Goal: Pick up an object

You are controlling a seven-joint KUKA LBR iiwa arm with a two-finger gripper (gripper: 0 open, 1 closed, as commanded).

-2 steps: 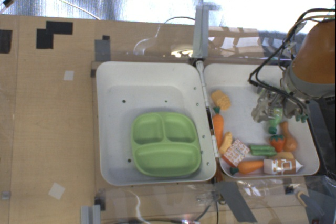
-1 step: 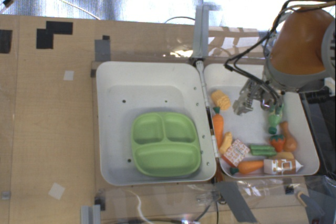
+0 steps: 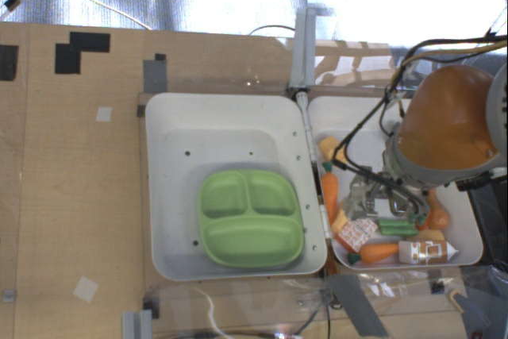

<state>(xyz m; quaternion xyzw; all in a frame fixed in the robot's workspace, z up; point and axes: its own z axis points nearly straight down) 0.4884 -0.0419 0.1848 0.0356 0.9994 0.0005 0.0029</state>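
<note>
Camera view: tan bench [image 3: 71,194], white bins [image 3: 171,131].

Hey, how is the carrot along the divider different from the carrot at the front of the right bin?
The carrot along the divider lies lengthwise beside the bin wall, pointing front to back; the front carrot lies crosswise, beside the white bottle. The divider carrot sits apart from the gripper; the front carrot lies just below it. Both are orange with green tops, in the right bin.
</note>
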